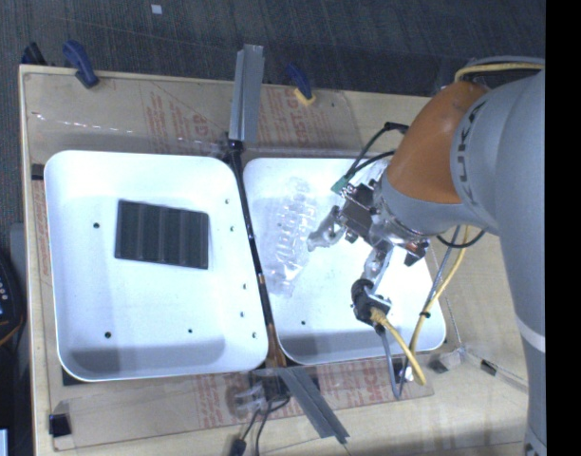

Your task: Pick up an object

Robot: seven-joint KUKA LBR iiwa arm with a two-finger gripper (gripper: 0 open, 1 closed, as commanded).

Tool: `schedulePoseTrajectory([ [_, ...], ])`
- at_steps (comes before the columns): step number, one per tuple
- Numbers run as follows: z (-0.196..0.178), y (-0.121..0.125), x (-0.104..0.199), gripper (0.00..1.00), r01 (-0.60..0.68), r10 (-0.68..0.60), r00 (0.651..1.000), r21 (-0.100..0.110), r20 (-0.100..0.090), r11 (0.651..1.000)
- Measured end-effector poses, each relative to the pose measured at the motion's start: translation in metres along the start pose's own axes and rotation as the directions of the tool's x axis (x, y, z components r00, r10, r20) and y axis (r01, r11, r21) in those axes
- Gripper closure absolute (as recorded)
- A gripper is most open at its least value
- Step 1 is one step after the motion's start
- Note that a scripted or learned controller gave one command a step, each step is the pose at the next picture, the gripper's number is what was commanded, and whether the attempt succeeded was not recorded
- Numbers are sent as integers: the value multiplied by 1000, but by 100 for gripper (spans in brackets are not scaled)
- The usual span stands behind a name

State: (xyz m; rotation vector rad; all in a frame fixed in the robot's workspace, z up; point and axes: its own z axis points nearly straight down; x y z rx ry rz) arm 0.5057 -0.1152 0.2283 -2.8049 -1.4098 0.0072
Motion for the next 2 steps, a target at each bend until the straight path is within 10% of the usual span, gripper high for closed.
schedulePoseTrajectory([
  [1, -45, 41, -47, 0, -43, 43, 999, -1, -2, 999],
  [2, -7, 39, 6, 0, 55, -55, 999, 2, -1, 999],
])
